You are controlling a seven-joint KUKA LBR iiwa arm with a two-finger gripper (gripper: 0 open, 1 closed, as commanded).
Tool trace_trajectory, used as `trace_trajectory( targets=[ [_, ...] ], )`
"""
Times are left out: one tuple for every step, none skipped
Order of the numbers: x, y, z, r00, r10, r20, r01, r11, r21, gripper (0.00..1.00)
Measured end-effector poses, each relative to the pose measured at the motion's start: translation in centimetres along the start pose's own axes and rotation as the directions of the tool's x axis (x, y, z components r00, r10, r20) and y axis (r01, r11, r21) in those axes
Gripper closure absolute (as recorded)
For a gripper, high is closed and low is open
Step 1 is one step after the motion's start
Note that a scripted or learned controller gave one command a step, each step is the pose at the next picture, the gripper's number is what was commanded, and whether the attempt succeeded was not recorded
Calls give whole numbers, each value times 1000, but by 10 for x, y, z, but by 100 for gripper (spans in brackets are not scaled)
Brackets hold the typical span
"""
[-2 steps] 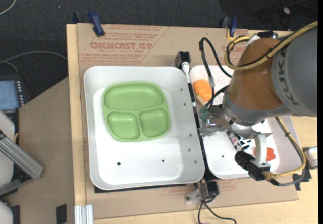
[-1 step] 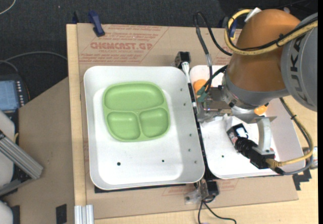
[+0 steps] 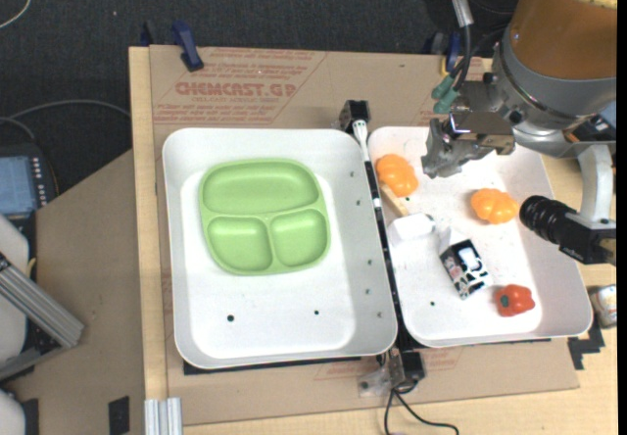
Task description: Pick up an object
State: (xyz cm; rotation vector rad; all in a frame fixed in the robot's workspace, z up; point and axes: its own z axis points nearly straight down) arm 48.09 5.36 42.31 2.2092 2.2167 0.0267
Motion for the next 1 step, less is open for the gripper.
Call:
trace_trajectory(
  targets=[
    [54, -1, -13, 1000, -2, 3, 2, 1000, 15, 100]
  ],
)
